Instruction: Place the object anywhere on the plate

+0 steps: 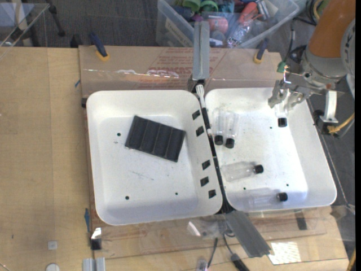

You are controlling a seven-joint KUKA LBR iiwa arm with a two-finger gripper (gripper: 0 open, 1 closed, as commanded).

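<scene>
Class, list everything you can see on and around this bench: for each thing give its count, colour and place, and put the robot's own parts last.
Bins: two, white, side by side on the bench.
Ridged plate: one, black, left bin.
Vials: four, clear with black caps, right bin; two close together near the divider, two lower down.
Storage tub: one, clear, full of mixed coloured items, behind the bins.
Clamps: two, blue and orange, back edge.
Arm: one, orange and grey, right.
Gripper: one, metallic, over right bin's far corner.

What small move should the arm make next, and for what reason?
Probably a short descent onto the black-capped vial just beneath the gripper. It is the nearest object, the gripper hangs at the right bin's far corner, and the dark plate lies in the left bin. Whether the vial is already held, I cannot tell.
</scene>
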